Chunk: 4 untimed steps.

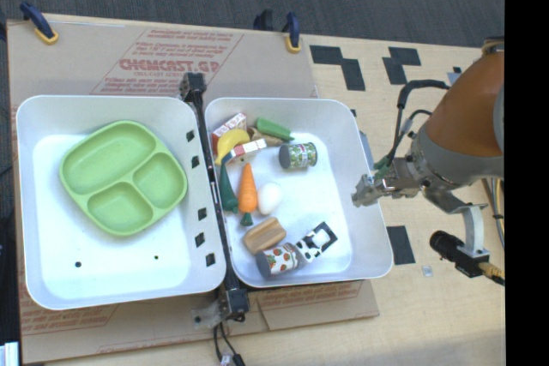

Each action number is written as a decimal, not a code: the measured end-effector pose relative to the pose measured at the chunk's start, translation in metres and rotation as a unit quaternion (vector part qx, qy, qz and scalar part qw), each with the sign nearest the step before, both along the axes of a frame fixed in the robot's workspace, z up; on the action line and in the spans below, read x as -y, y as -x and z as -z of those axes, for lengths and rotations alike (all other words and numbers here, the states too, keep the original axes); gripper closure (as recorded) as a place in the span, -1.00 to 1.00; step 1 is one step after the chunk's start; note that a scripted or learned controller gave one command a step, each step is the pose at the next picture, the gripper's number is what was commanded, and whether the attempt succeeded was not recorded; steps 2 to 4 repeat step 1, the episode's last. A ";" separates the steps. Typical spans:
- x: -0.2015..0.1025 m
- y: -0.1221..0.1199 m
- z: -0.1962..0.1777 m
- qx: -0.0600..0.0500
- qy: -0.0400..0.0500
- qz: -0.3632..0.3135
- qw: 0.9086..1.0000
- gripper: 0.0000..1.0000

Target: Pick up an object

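Cardboard-covered bench (283, 60) under two white bins (51, 184) (339, 210) side by side.

flat brown cardboard sheet with red print (171, 64) is laid under both bins | two blue-and-yellow clamps (39, 21) (292, 32) are seen on its far edge | black squares (339, 64) are marked on the bench

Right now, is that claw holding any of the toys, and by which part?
Nothing is held. The claw sits at the right bin's right rim, apart from the toys, with no toy between its fingers.

Bright, even light; soft shadows, slight overall blur.
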<state>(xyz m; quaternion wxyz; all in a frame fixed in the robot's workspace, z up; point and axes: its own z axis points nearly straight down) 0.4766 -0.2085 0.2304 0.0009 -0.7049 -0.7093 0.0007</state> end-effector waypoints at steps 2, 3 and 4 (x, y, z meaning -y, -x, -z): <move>0.003 -0.001 -0.045 0.002 0.001 0.000 1.000 1.00; 0.003 -0.001 -0.045 0.002 0.001 0.000 1.000 1.00; 0.003 -0.001 -0.045 0.002 0.001 0.000 1.000 1.00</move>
